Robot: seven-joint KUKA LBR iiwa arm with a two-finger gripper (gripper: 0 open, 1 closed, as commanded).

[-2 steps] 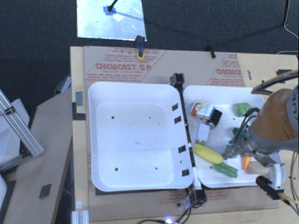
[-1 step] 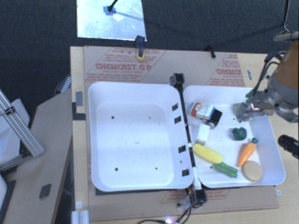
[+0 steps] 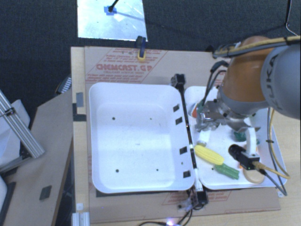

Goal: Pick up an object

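On the counter, the pincer, grip state hidden, hangs over the right bin, judged mid-reach; next it must descend onto the corn.

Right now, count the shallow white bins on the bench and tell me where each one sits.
2. The left bin sits mid-bench; the right bin touches it along a shared edge, under the arm, holding a toy corn cob and other items, some possibly hidden.

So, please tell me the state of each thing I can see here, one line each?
gripper: low in the right bin, nothing seen held
right bin: holds several objects
yellow corn: lying flat, free
green object: lying flat beside the corn
left bin: sits beside the right bin
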